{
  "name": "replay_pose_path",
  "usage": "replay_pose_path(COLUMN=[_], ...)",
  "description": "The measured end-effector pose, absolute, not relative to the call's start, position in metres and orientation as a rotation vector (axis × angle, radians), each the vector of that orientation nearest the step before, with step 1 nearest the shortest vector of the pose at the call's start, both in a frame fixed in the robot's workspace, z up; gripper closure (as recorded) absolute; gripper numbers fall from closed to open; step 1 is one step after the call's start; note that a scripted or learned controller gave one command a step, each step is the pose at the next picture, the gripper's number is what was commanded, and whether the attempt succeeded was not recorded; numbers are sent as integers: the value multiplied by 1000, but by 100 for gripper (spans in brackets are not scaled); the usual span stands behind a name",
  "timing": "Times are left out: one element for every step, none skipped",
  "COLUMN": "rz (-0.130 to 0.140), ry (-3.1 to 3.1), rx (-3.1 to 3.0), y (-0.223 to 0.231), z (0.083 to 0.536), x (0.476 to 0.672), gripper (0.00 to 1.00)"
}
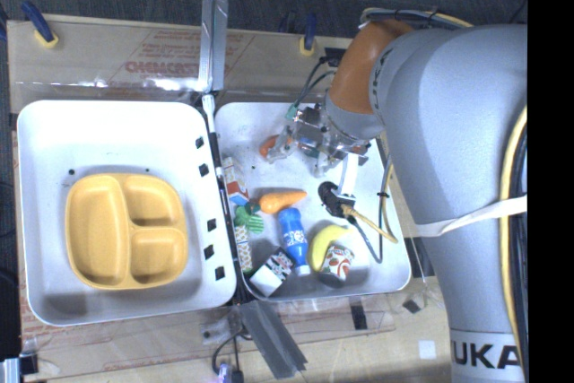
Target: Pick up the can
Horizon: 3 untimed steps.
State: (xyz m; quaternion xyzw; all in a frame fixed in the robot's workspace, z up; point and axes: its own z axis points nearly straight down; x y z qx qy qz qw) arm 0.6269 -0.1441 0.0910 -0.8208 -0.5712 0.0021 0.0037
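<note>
White letters "UKA", the visible end of the maker's name, stand on the grey arm base (480, 354) at the lower right, while faint reddish print on the cardboard sheet (161, 58) behind the bins is too blurred to read.

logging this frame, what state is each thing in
end effector: low in the right bin, over its far part
can: upright, near corner
blue bottle: lying flat
carrot: lying flat
banana: lying beside the can
yellow tray: flat in left bin
</note>
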Motion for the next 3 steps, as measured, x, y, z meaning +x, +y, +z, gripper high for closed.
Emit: replay_pose_path(rz=[5, -1, 7], ry=[-1897, -2118, -1710], rx=[-2499, -2319, -2629], y=[-126, -116, -120], z=[91, 109, 91], x=[601, 657, 583], gripper=[0, 0, 0])
